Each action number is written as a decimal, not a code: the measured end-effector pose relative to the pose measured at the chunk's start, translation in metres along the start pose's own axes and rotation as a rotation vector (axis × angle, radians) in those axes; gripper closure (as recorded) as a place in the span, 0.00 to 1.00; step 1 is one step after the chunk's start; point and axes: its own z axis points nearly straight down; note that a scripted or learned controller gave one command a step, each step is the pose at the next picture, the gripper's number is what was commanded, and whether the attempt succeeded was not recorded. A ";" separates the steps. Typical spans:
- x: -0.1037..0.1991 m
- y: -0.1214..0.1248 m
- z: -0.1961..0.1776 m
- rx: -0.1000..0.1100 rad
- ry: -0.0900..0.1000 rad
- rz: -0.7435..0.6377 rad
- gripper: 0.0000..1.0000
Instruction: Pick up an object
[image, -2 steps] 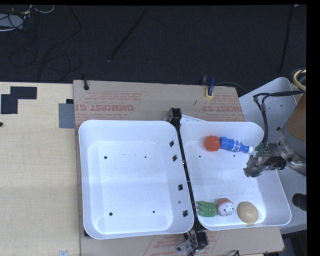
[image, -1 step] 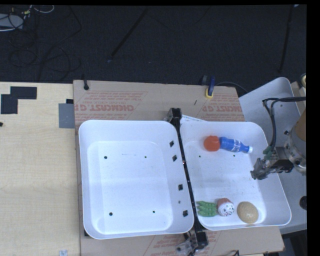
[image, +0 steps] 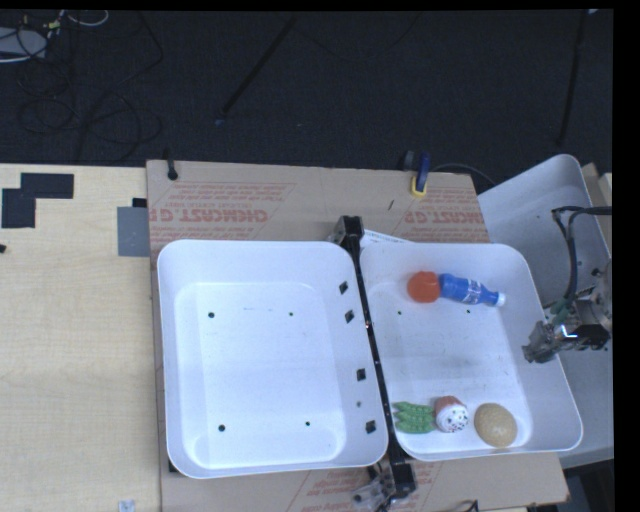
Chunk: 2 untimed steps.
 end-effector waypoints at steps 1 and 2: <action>-0.022 0.001 -0.008 -0.003 0.000 -0.002 1.00; -0.022 0.001 -0.018 -0.003 0.001 -0.003 1.00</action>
